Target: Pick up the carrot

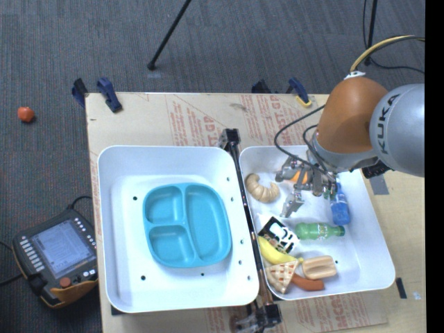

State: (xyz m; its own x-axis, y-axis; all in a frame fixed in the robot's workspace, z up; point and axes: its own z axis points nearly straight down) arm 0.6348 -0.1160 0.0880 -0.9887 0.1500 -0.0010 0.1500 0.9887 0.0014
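In the right bin (pixel 374 255), my gripper (pixel 291 187) hangs low over the upper middle, under the orange wrist band. Its two grey fingers (pixel 295 201) are spread apart, pointing left toward the croissant. A small orange piece that looks like the carrot (pixel 300 176) shows just by the gripper's body, mostly hidden by it. I cannot tell whether the fingers touch it. Nothing is clearly clamped between them.
The right bin also holds a croissant (pixel 262 187), a blue bottle (pixel 339 210), a green bottle (pixel 319 231), a banana (pixel 272 252), a black-and-white item (pixel 281 235), a sandwich wedge (pixel 283 276), a bun (pixel 320 266) and a red sausage (pixel 307 284). A blue divided plate (pixel 186 225) lies in the left bin (pixel 118 186).
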